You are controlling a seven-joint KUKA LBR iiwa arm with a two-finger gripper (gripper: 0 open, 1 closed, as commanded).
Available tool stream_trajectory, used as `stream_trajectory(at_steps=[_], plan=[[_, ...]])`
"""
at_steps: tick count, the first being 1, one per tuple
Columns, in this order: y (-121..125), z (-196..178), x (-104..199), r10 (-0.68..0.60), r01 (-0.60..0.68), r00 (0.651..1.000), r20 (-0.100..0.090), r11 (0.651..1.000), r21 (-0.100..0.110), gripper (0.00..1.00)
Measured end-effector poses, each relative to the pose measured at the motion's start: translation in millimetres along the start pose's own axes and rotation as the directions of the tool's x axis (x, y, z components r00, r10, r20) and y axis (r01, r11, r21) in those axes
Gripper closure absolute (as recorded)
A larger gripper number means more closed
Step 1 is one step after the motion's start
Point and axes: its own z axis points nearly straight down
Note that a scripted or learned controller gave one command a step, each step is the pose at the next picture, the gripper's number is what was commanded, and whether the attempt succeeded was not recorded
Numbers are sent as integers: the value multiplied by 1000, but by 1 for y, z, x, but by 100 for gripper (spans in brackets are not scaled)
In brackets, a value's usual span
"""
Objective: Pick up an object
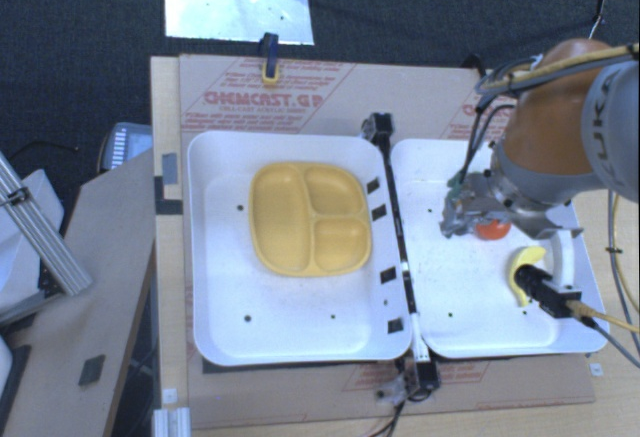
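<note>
**binwatcher:** Why is the hand (458, 222) parked there? The orange thing (493, 230) is seen near the middle of the right bin (450, 310), and the hand is set just beside it at its 9 o'clock, not over it.

**iiwa_lurker:** Probably a side approach is being lined up, or the aim is simply off. That's guessed, not seen. Whether the hand is spread or pressed together can't be told, it's too small and cluttered there. Nothing can be seen held by it.

**binwatcher:** And the yellow curved piece (520, 267)?

**iiwa_lurker:** It's found at 4 o'clock of the orange thing, near it but apart. The yellow divided tray (308, 220) is laid flat mid left bin (215, 265), well apart, so it's likely not the target.

**binwatcher:** Arm pose?

**iiwa_lurker:** The arm (560, 125) is seen reaching in from 2 o'clock over the table (420, 95), bent steeply down, wrist held low over the bin floor, the orange thing partly covered by it. A nudge toward 3 o'clock would be needed, it's reckoned, before anything gets pinched.
</note>
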Motion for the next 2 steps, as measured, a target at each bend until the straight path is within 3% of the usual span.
stream_trajectory(at_steps=[2], plan=[[5,14,110,0,0,1000,0,1000,2,100]])
